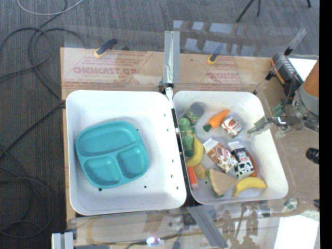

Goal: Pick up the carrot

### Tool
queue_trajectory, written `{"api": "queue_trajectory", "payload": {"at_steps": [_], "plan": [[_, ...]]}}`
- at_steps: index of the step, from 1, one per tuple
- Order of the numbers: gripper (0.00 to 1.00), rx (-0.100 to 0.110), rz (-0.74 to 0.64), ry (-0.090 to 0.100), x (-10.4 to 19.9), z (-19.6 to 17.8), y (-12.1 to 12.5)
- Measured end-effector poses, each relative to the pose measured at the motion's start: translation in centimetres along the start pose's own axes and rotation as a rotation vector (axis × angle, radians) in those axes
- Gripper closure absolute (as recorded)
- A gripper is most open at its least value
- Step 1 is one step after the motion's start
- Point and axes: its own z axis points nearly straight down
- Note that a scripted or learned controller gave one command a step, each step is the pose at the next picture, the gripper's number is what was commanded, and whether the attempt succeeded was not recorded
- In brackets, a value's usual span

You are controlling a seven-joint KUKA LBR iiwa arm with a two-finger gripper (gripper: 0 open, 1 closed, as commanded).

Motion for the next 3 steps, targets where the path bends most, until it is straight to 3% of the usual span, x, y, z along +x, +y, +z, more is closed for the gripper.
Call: {"api": "queue_trajectory", "payload": {"at_steps": [1,2,3], "plan": [[0.00,0.000,-0.140,-0.004,1.7,7.0,7.7],[0.00,-0.001,0.049,-0.004,1.2,-0.5,6.4],[0.00,-0.015,-0.075,-0.007,4.5,12.2,9.1]]}}
